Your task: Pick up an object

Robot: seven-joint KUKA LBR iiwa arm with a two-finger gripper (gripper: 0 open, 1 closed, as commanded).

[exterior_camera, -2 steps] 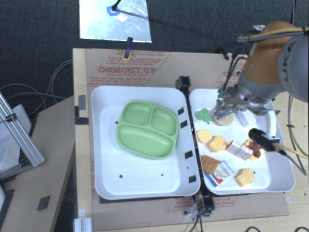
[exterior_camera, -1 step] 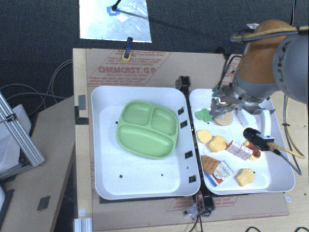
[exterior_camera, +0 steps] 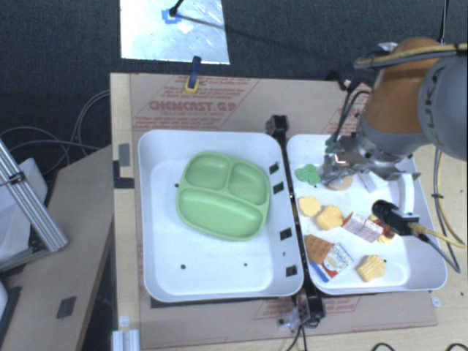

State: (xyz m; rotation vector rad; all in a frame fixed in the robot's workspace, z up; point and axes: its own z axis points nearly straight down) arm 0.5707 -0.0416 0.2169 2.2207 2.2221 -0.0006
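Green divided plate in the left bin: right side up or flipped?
Right side up: the green plate shows its three hollow compartments facing the camera, lying flat in the left bin.

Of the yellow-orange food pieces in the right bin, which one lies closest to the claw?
The round yellow piece at the bin's left side, just below the green item. It lies nearest the claw; the other yellow pieces sit lower in the bin.

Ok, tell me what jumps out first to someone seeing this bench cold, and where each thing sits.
The light green divided plate stands out first, lying alone in the left bin. Next comes the grey and orange arm reaching in from the right, its pincer low over the far end of the right bin. Around and below it lie small food items, among them a green leafy piece and yellow pieces.
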